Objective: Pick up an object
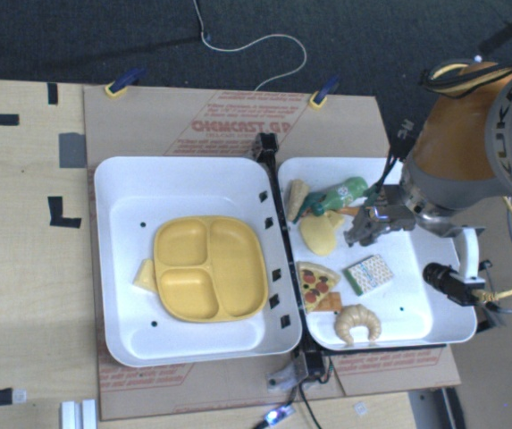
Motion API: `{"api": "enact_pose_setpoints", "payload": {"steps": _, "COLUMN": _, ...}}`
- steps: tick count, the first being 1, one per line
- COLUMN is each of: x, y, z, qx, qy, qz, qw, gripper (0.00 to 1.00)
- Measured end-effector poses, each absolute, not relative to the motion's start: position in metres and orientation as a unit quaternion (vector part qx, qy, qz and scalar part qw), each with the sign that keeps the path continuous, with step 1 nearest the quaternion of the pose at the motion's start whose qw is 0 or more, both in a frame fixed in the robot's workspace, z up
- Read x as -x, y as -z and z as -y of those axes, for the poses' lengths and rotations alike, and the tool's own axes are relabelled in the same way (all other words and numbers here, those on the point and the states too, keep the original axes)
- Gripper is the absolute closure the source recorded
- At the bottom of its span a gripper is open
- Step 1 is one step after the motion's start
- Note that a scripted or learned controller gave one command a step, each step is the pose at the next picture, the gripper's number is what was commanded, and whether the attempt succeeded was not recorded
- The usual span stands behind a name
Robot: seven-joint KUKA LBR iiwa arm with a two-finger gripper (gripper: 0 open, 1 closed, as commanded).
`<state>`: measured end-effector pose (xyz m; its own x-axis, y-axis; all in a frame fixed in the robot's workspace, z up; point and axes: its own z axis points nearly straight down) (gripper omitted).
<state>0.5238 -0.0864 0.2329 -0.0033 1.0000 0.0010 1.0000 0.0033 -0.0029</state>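
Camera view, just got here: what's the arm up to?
The arm is reaching in from the right over the right bin, its claw low among the toy food near the bin's middle. Around it lie a green item, a pale yellow piece, a small green-edged packet, a pizza slice and a croissant. I see nothing between its fingers, so nothing looks picked up yet. The left bin holds a yellow divided plate.
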Motion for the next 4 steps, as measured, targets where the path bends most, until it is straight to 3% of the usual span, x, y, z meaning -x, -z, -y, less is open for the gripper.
{"api": "enact_pose_setpoints", "payload": {"steps": 1, "x": -0.521, "y": -0.215, "z": 0.070, "qx": 0.707, "qy": -0.0013, "qz": 0.708, "qw": 0.001, "gripper": 1.00}}
{"api": "enact_pose_setpoints", "payload": {"steps": 2, "x": -0.518, "y": -0.233, "z": 0.071, "qx": 0.707, "qy": -0.0001, "qz": 0.708, "qw": 0.000, "gripper": 1.00}}
{"api": "enact_pose_setpoints", "payload": {"steps": 4, "x": -0.519, "y": -0.229, "z": 0.083, "qx": 0.706, "qy": -0.0005, "qz": 0.708, "qw": 0.001, "gripper": 1.00}}
